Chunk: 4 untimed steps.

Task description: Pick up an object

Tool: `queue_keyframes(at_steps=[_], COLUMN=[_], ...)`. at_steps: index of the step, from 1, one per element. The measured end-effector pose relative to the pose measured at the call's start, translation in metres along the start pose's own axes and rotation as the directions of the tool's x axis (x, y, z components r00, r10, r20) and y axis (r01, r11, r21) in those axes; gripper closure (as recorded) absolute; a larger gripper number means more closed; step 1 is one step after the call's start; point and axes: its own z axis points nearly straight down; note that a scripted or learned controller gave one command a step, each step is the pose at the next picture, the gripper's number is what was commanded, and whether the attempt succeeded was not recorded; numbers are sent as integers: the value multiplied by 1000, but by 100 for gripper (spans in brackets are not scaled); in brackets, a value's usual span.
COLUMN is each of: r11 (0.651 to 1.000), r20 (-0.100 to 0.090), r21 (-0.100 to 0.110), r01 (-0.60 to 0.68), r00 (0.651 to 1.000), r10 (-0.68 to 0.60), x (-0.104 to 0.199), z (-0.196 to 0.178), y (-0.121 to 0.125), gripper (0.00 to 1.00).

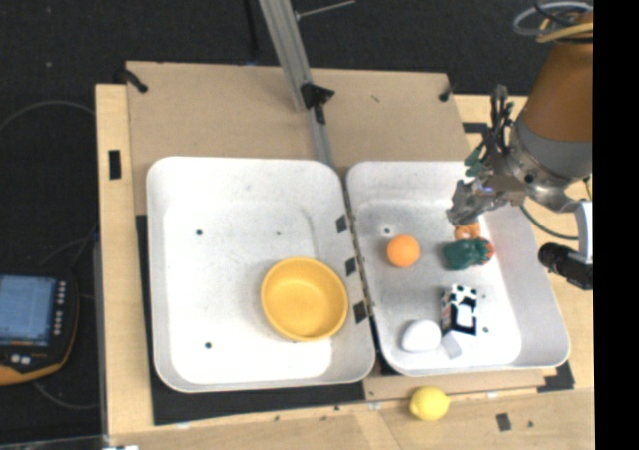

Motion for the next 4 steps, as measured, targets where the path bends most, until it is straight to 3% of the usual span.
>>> queue_keyframes(at_steps=[2,4], r11=[1000,1000], r20=[1,0], r21=[-2,-1], r01=[2,3], r00=[1000,1000], r10=[-2,-3], x=[79,158], z=[4,16], y=[30,77], gripper=[100,100])
